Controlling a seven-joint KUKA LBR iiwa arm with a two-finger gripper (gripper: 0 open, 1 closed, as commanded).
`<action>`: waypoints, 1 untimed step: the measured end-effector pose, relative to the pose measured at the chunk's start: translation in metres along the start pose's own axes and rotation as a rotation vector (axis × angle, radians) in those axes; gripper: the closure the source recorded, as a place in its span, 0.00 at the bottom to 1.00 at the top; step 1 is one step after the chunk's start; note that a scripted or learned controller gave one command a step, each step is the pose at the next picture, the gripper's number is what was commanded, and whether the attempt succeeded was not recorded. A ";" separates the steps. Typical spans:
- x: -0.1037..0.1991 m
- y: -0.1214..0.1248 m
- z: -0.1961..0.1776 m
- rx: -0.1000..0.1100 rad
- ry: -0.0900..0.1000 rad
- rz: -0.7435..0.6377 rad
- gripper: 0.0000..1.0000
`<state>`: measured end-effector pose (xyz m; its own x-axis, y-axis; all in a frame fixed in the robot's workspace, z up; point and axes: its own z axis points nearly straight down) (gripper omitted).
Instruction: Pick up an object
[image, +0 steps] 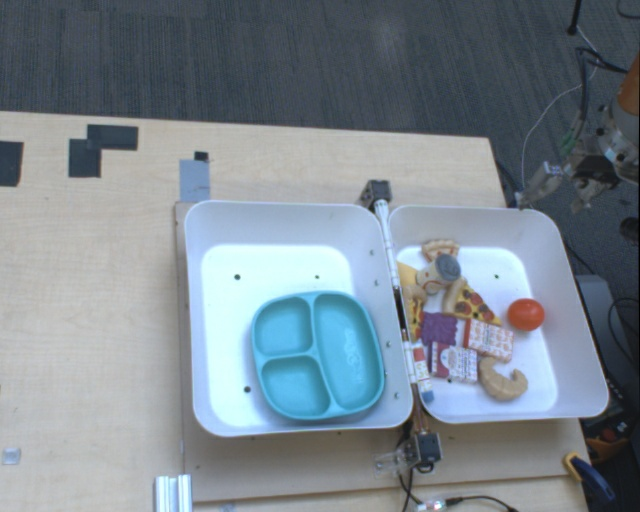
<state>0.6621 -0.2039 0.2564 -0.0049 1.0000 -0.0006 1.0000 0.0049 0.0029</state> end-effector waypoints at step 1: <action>-0.001 -0.073 0.081 0.002 0.001 0.002 0.00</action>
<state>0.5896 -0.2058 0.1756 -0.0031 1.0000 0.0002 1.0000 0.0031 0.0007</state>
